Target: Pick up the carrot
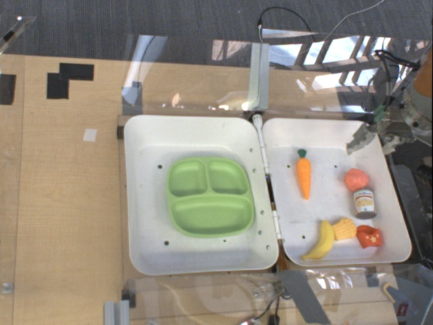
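Observation:
An orange carrot [304, 175] with a green top lies in the right bin [325, 137], left of the bin's middle, its top pointing to the far side. My gripper [360, 139] hangs over the far right corner of that bin, up and to the right of the carrot and well apart from it. Nothing shows in its grasp.
In the right bin also lie a pink round fruit [356, 179], a small jar [364, 203], a banana [321, 241], a yellow corn piece [345, 229] and a red item [369, 236]. The left bin [145, 181] holds a green divided plate [210, 196].

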Action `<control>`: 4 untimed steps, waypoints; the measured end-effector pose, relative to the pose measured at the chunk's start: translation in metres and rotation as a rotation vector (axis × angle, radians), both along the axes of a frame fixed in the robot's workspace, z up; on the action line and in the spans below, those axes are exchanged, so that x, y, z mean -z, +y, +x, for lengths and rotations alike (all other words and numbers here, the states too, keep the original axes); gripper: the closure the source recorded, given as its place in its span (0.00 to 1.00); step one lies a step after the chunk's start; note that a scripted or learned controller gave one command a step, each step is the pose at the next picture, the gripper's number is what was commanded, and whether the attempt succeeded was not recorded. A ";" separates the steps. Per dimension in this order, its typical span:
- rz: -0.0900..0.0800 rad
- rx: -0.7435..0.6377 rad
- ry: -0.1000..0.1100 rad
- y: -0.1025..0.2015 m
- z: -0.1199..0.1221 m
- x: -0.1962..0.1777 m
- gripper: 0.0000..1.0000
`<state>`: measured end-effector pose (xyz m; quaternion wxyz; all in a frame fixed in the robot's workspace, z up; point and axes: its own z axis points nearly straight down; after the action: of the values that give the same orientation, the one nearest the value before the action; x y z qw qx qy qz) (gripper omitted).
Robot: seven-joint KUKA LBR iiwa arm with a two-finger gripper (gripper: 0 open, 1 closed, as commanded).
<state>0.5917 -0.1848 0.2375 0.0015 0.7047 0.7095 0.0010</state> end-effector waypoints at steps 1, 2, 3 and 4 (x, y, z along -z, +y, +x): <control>0.001 0.092 0.002 0.069 0.014 0.117 0.00; 0.000 -0.089 -0.007 0.065 0.007 0.148 0.00; 0.000 0.054 -0.002 0.065 0.030 0.092 0.00; -0.003 -0.327 -0.008 0.052 0.033 0.148 0.00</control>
<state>0.6243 -0.1328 0.0893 0.0053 0.5798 0.8148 0.0029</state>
